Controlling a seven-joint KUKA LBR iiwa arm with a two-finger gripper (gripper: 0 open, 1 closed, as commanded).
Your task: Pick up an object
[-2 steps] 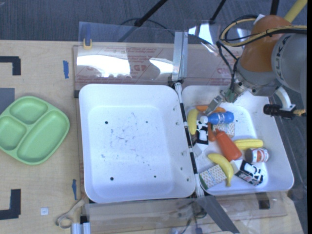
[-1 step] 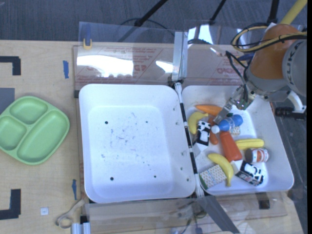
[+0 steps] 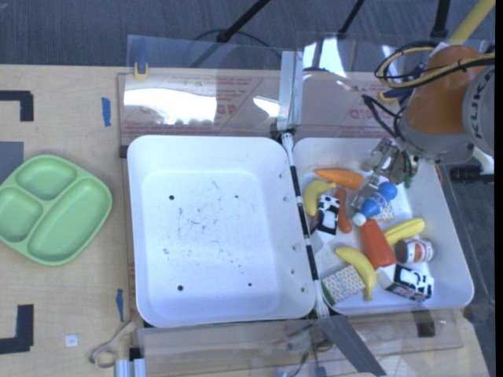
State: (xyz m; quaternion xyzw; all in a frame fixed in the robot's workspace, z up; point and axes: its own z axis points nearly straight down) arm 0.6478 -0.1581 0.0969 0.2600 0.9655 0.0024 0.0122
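My gripper (image 3: 390, 166) hangs over the back part of the right bin (image 3: 454, 234), below the arm's orange band (image 3: 437, 100). Just under it and to the left lies a blue and white bottle (image 3: 372, 203). An orange carrot (image 3: 339, 177) lies to the gripper's left, with a yellow banana (image 3: 313, 195) and a black and white toy (image 3: 328, 211) beyond it. Nearer the front are an orange bottle (image 3: 378, 243), a second banana (image 3: 405, 228), a third banana (image 3: 358, 268), a red and white can (image 3: 415, 251), a checkered box (image 3: 341, 284) and a black and white packet (image 3: 412, 282).
The left bin (image 3: 206, 151) is beside the right one, across a black divider (image 3: 302, 210). A green sectioned plate (image 3: 52, 208) rests on the wooden bench at far left. Clear panels (image 3: 212, 93) stand behind the bins. Cables (image 3: 409, 63) loop above the wrist.
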